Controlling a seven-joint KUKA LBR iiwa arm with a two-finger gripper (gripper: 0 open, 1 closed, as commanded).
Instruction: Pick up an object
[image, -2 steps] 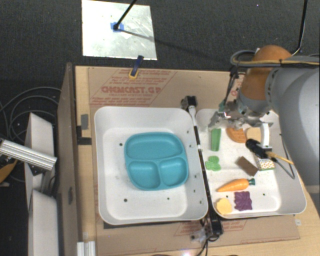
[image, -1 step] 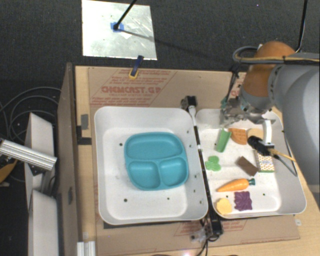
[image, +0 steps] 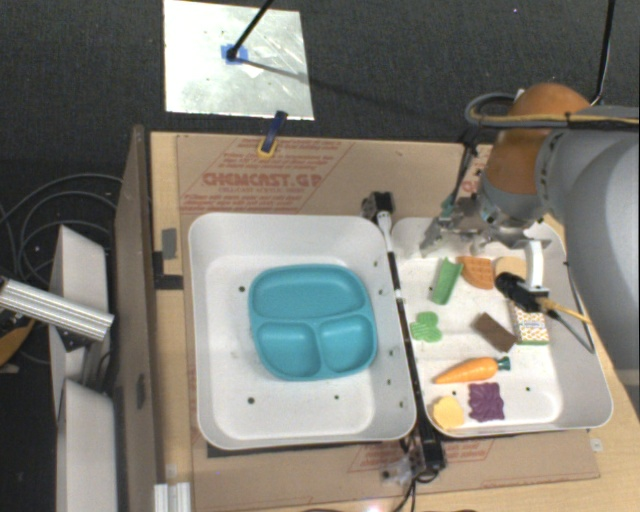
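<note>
Nearest to you, the yellow piece (image: 447, 411), purple grapes (image: 486, 401) and carrot (image: 467, 370) lie in the right bin (image: 575, 400), none lifted. Your hand (image: 462, 228) hangs over that bin's far corner, beside the green block (image: 444, 281); whether it is released or clenched, I cannot tell. You are at the approach step, I think, so next choose one object and come down on it.

We see the arm (image: 590, 170) cut off by the right edge, its bulk hiding the back right corner of the right bin (image: 590, 400). The gripper (image: 462, 225) is too blurred for us to read. An orange item (image: 478, 271) and a pale item (image: 510, 265) lie partly under the wrist, unidentifiable.
</note>
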